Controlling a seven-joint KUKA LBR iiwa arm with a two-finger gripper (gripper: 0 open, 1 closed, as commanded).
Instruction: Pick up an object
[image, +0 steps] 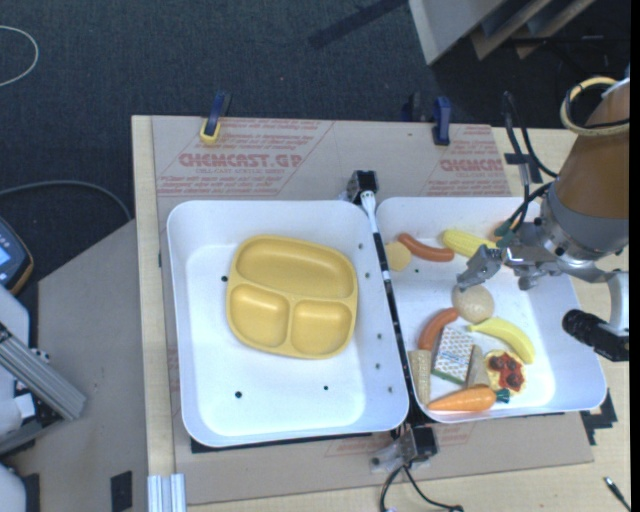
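1. The arm (598, 170) runs off the picture's right edge.
2. The gripper (478, 278) is too small to judge its fingers.
3. The arm covers the right bin's (560, 395) far right corner.
4. The carrot (462, 401) overlaps the sandwich's (452, 353) near edge.

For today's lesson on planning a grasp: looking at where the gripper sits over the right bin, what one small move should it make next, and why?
Probably a short straight descent. The gripper sits just above the pale round item in the right bin, with nothing seen between its fingers. The banana and sausage lie close by, so dropping straight down seems safer than sliding sideways.
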